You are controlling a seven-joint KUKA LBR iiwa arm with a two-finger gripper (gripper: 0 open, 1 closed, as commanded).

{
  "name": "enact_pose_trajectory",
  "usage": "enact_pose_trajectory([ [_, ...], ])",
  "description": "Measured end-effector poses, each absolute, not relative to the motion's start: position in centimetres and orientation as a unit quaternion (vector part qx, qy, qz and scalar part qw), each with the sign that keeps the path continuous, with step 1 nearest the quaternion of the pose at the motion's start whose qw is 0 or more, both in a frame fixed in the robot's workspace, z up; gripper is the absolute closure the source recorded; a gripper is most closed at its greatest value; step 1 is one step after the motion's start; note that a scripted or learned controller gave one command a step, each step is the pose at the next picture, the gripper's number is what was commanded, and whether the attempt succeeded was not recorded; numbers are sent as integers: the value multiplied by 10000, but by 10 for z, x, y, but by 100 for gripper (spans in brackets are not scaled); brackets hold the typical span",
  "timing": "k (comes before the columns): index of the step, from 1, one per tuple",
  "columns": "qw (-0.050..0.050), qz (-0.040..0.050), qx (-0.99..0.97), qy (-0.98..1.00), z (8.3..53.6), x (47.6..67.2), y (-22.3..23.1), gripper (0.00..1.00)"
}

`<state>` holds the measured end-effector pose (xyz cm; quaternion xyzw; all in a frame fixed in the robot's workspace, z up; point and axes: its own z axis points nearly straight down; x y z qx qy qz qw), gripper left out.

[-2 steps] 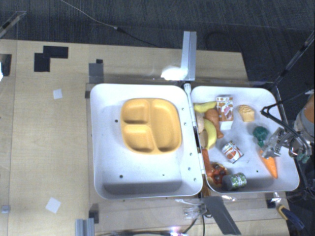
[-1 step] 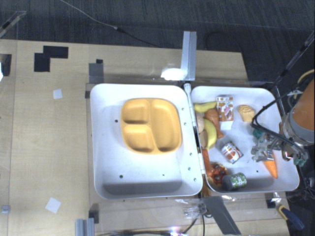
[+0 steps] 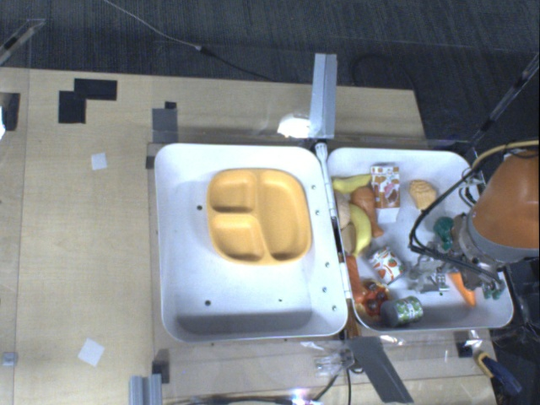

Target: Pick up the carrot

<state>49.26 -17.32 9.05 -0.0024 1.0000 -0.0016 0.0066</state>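
Where the arm is: the grey arm with the orange band (image 3: 506,201) comes in from the right and hangs over the right side of the right white bin (image 3: 494,319).
Jaws: down among the metal and cables at the near right of that bin; spread or pressed together, cannot tell from here.
Carrot: the short bright orange tapered carrot (image 3: 466,292) lies on the bin floor near the right wall, just beside the wrist hardware, partly covered by it. Nothing shows it being pinched.
Bananas: two yellow bananas (image 3: 361,226) lie at the far left of the same bin, one along the far side and one curving nearer.
Carton: a small white and red printed carton (image 3: 386,184) stands just right of the bananas.
Bread roll: a pale tan rounded roll (image 3: 422,194) sits right of the carton.
Can: a green-labelled tin can (image 3: 405,310) lies on its side at the near wall.
Left bin: the left white bin (image 3: 181,251) holds a yellow plastic divided tray (image 3: 257,215) with three compartments.
Worktop: pale wood worktop (image 3: 76,251), both bins side by side on it.
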Motion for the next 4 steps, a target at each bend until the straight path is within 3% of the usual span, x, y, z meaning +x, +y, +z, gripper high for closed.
enact_pose_trajectory([
  [1, 67, -21, -1042, 9945, 204, 498, -160, 100],
  [2, 33, -9, -3145, 9492, 154, 498, -164, 100],
  [3, 33, -15, -4106, 9118, 123, 501, -206, 100],
  [4, 55, -28, -3286, 9445, 196, 527, -205, 100],
])
